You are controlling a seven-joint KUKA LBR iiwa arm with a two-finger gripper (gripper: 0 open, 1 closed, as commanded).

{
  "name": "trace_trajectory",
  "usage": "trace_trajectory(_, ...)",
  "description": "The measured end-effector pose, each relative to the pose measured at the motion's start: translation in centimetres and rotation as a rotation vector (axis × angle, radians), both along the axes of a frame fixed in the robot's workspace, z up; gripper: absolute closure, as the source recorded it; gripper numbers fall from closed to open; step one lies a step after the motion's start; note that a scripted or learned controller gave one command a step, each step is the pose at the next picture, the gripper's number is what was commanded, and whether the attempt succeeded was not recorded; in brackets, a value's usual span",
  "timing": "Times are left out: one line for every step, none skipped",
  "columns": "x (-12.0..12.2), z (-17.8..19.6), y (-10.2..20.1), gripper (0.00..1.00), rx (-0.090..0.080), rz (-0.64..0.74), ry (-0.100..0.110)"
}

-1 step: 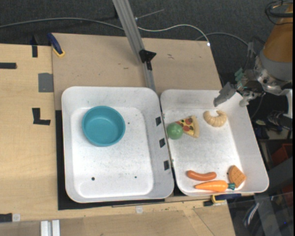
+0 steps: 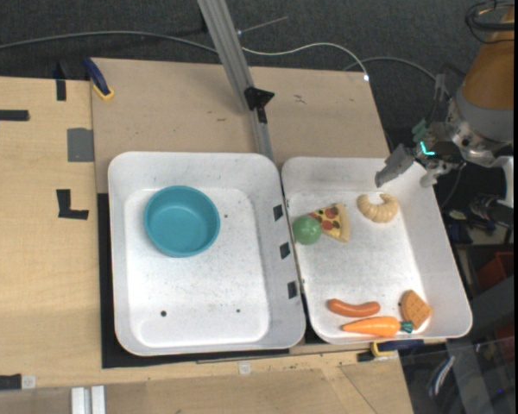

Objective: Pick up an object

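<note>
Croissant (image 2: 378,207), curved and pale, lies in the right bin (image 2: 432,257) on the light wooden surface (image 2: 34,231); the gripper (image 2: 407,164) hovers beside it, its opening impossible to tell.

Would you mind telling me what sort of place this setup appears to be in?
Most likely a robotics lab test bench, not a kitchen. Two white bins sit on a taped plywood bench, a robot arm's tool hovers over toy food such as a croissant and carrot, and loose cables run behind.

Blue clamp (image 2: 98,78) at bench's far left corner; grey metal pole (image 2: 231,50) slanting over far edge; cables behind.
</note>
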State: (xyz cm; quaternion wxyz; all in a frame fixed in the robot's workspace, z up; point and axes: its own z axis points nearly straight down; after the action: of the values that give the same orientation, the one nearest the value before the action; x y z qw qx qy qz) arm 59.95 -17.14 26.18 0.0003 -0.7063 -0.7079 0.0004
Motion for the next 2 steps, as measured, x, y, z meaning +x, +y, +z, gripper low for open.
trace_trajectory(0.1,-4.4,-0.2,0.0,0.0,-0.001,0.005)
trace_trajectory(0.3,-8.9,-0.5,0.0,0.0,-0.001,0.005)
